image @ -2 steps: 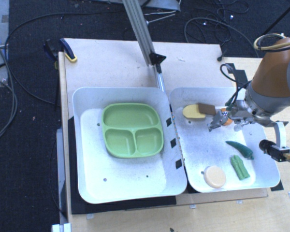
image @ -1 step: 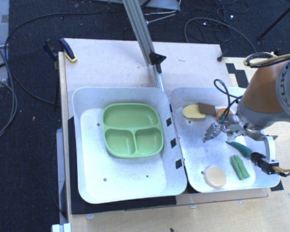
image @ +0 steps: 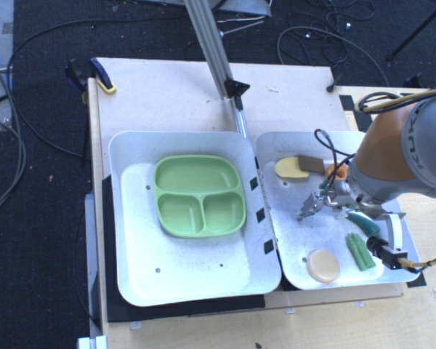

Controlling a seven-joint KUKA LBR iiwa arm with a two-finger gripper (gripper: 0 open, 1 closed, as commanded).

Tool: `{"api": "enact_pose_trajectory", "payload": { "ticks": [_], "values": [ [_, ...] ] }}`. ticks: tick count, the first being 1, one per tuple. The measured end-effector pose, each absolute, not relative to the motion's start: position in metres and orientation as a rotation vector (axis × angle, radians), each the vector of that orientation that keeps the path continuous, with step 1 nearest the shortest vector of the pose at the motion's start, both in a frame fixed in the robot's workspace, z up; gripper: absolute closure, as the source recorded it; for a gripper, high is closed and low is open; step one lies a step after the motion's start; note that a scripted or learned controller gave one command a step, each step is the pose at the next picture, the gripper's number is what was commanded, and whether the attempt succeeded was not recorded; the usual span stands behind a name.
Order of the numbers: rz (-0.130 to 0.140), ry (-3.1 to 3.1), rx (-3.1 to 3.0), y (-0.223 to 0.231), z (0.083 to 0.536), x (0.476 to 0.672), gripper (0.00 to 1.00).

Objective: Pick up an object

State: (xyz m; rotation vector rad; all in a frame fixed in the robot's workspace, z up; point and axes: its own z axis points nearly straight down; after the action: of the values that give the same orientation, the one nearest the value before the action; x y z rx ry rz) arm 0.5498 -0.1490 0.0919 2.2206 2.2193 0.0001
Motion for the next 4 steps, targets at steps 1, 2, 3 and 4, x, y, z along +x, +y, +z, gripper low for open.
{"api": "enact_pose_trajectory", "payload": {
  "ticks": [1,2,3,4],
  "values": [
    [0.003,2.214,2.219,-0.15,0.105,0.551,1.0],
    [0.004,2.22,2.216,-0.152,0.169,0.551,1.0],
    [0.005,2.22,2.214,-0.153,0.222,0.552,1.0],
    [0.004,2.23,2.212,-0.099,0.234,0.552,1.0]
  ]
}}
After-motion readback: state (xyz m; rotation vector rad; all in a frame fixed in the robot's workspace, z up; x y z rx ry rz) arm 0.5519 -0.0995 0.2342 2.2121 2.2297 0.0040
